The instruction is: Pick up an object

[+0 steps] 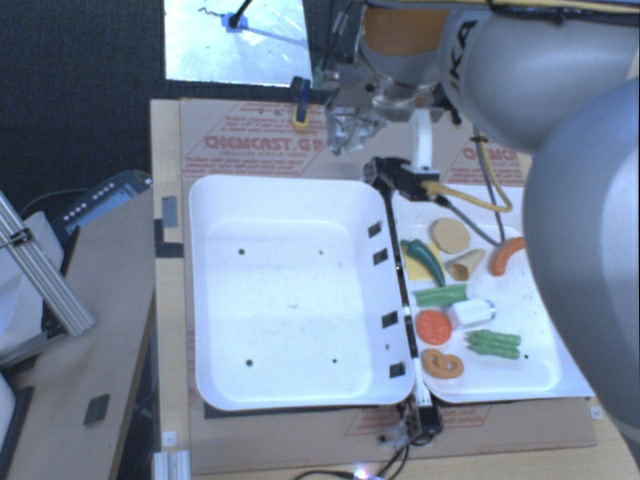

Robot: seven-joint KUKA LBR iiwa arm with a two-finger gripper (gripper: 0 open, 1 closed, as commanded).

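Note:
The right bin (545,373) holds several toy foods. Among them are a round tan biscuit (450,235), a green pepper (425,260), a tan cone (466,264) and an orange sausage (505,254). Nearer the front lie a green cucumber (440,294), a red tomato slice (433,326), a white block (471,314), green beans (495,343) and an orange ring (442,365). My gripper (343,136) hangs high over the back edge of the bench, behind the wall between the bins and well apart from every item. Nothing shows in it.
The left bin (205,268) stands beside the right one on a cardboard sheet (250,143). A blue and yellow clamp (300,103) sits at the sheet's back edge. My large grey arm covers the view's upper right and the right bin's far side.

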